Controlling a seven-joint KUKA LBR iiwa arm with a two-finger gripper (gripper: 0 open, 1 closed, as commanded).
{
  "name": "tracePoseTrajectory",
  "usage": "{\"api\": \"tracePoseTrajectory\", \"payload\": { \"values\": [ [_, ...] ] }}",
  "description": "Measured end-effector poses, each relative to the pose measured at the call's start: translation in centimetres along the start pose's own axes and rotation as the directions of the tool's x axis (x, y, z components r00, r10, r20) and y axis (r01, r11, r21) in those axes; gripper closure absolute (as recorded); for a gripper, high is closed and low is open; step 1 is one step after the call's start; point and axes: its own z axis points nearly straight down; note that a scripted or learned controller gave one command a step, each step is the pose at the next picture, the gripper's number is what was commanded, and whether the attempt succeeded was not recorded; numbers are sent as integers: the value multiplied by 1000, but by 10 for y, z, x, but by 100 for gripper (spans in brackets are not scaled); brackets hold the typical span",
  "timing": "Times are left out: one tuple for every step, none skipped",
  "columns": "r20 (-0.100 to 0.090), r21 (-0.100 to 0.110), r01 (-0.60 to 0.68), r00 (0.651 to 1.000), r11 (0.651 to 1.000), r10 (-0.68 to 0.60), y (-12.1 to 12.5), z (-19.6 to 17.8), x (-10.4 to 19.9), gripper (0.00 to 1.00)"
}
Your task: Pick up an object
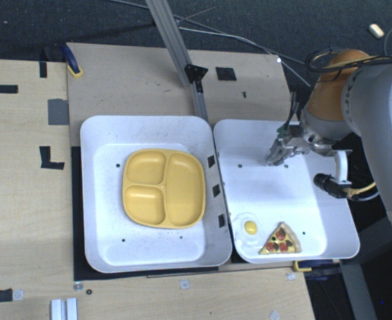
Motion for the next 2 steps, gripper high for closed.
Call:
{"api": "tracePoseTrajectory", "payload": {
  "values": [
    [-3, 0, -2, 1000, 1000, 2, 1, -63, -3, 100],
    [-3, 0, -2, 1000, 1000, 2, 6, -107, -6, 100]
  ]
}}
